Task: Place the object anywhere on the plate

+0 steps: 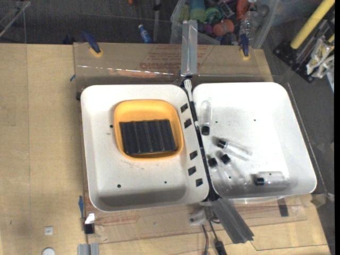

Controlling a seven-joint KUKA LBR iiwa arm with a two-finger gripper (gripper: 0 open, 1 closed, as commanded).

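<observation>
An orange-yellow plate [146, 107] with rounded corners lies in the left white bin [101, 179]. A black rectangular block [147, 136] with lengthwise ridges rests flat on the plate, covering most of its middle and lower part. In the right white bin [276, 116] lie several clear plastic vials with black caps. One vial [205, 114] is by the divider, another [234, 149] is mid-bin, and a third [270, 178] is near the front edge.
A row of small black tabs [190, 139] runs along the divider between the bins. Two loose black caps [212, 162] sit near the divider in the right bin. A crate of colourful toys [223, 7] stands behind the bench.
</observation>
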